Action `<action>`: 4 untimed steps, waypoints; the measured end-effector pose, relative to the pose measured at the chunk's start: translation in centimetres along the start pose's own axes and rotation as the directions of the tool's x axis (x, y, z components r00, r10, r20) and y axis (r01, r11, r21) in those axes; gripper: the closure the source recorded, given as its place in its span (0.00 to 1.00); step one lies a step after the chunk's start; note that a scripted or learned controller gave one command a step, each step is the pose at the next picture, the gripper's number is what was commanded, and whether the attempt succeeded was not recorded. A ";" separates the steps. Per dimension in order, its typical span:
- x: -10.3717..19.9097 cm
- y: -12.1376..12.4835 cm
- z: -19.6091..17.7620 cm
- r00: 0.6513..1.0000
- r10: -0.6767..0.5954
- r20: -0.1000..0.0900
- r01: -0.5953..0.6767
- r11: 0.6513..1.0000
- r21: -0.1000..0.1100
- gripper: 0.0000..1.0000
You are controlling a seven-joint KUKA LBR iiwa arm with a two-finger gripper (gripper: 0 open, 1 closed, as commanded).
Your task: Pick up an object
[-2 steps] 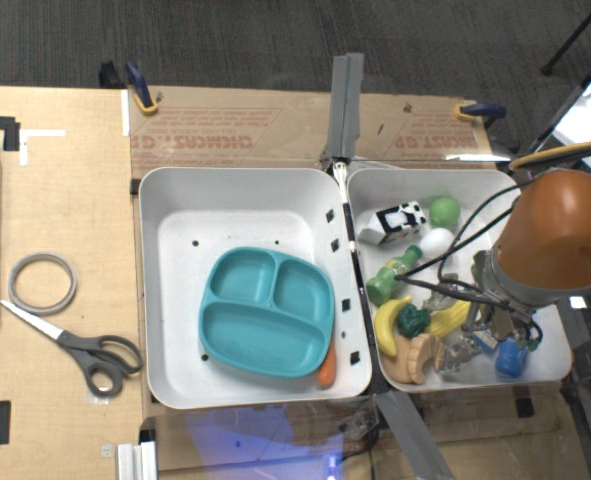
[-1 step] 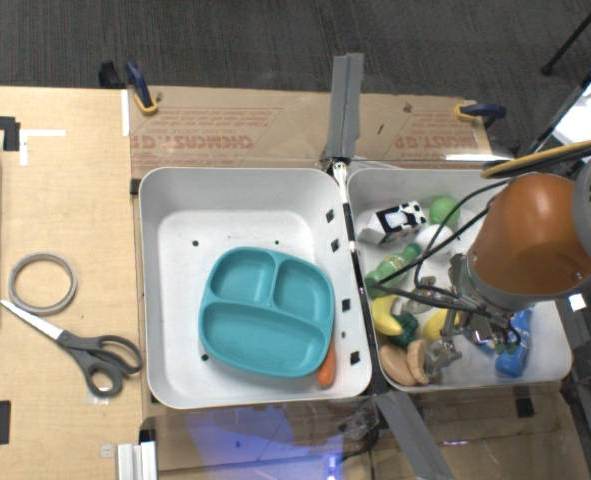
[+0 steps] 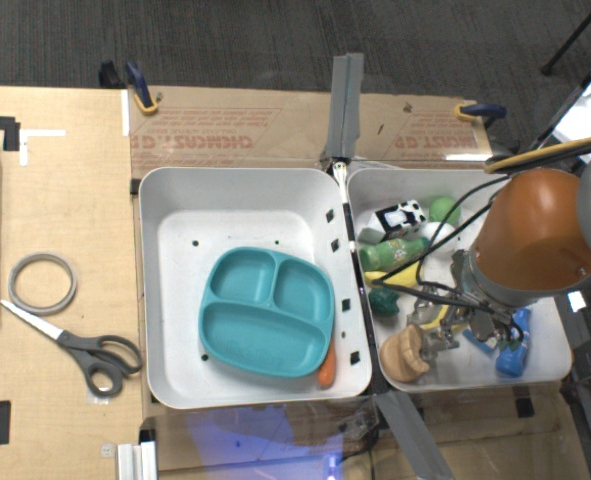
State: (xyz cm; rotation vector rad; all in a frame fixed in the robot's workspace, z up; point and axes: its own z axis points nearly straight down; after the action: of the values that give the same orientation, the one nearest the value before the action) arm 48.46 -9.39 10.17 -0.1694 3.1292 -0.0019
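Two white bins sit side by side on the bench. The left bin (image 3: 165,268) holds a teal plate (image 3: 268,313) with three parts, and the plate lies flat near the middle of that bin. At about 5 o'clock from the plate, touching its edge, a small orange carrot (image 3: 326,370) lies by the bin's wall. The right bin (image 3: 545,368) is full of small toys. The arm (image 3: 533,230) comes in from 3 o'clock, and its big orange band hangs over the right bin and hides part of it. Below the band, at about 7 o'clock from it, the gripper (image 3: 445,330) points down into the toys. It is mixed up with wires and toys, and whether it is wide, narrow or holding something cannot be made out. Just at 8 o'clock from the gripper sits a tan wooden toy (image 3: 405,356), close to the bin's front wall. At 4 o'clock from the gripper lies a blue toy (image 3: 512,353). At 10 o'clock from the gripper lies a green bottle (image 3: 400,253), on its side, and above it, toward 12 o'clock, a black and white toy (image 3: 400,214) sits next to a green ball (image 3: 443,209). A yellow piece (image 3: 385,276) lies just under the bottle. On the bench at 9 o'clock from the left bin lie scissors (image 3: 85,350) and, above them, a ring of tape (image 3: 43,282).
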 end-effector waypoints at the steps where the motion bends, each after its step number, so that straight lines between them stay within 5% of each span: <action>1: -3.8 -2.5 -11.7 0.999 -0.050 -0.004 0.050 0.999 -0.002 1.00; 2: -10.1 -4.4 -0.2 1.000 -0.022 0.002 0.022 1.000 0.001 1.00; 3: -13.1 -7.2 0.9 0.909 0.416 -0.001 -0.416 0.909 0.001 1.00; 4: -15.3 -11.9 -11.1 0.865 0.501 -0.001 -0.501 0.865 0.002 1.00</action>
State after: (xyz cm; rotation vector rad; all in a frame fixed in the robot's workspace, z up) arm 64.88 -19.57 21.37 0.6492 3.0671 -0.0014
